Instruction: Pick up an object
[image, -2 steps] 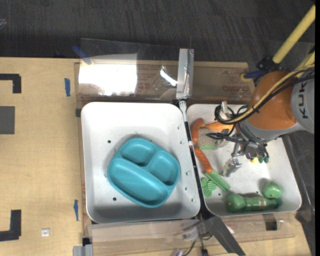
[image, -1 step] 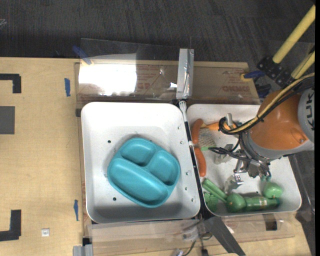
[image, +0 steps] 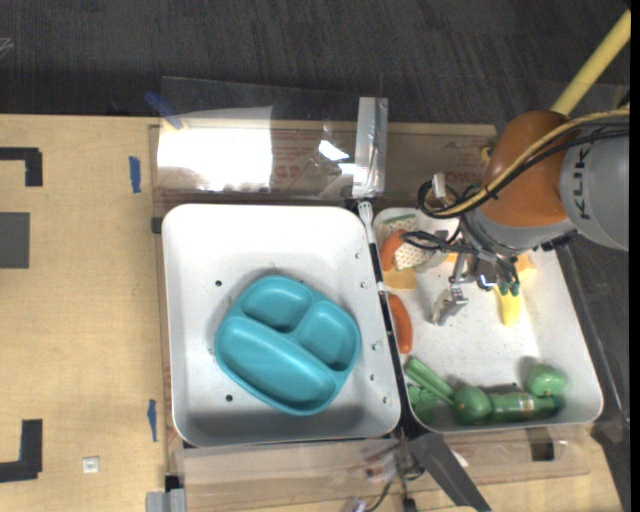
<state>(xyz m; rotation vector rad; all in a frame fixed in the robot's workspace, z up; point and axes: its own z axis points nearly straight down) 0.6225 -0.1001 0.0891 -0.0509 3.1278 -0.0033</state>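
From the camera above the bench, the only readable writing is the white lettering "KU" on the grey arm casing (image: 600, 185) at the right edge. An orange band (image: 525, 170) wraps the arm above the wrist, with black and yellow cables looping across it.

The two-finger metal gripper (image: 448, 305) hangs over the right shallow white plastic bin (image: 580, 330), its tips low above the speckled bin floor. Nothing shows between them, but whether they are spread or closed cannot be told at this size.

In that right bin, a small yellow stick-shaped object with a green tip (image: 511, 302) lies just right of the gripper. A glossy orange rounded piece (image: 401, 318) lies against the bin's left wall, and above it sit a pale waffle-textured piece (image: 407, 258) and another orange lump (image: 391, 243), partly hidden under the wrist. Along the near wall lies a cluster of smooth green plastic toys (image: 490, 400), some knobbly and rounded, one long and flat.

The left shallow white bin (image: 190, 240) holds a teal moulded plastic tray with three compartments (image: 288, 343), lying tilted. The bins rest on a bare plywood bench (image: 80, 300) with black markings and blue tape tabs. A crinkled clear plastic sheet (image: 260, 150) lies behind the left bin.
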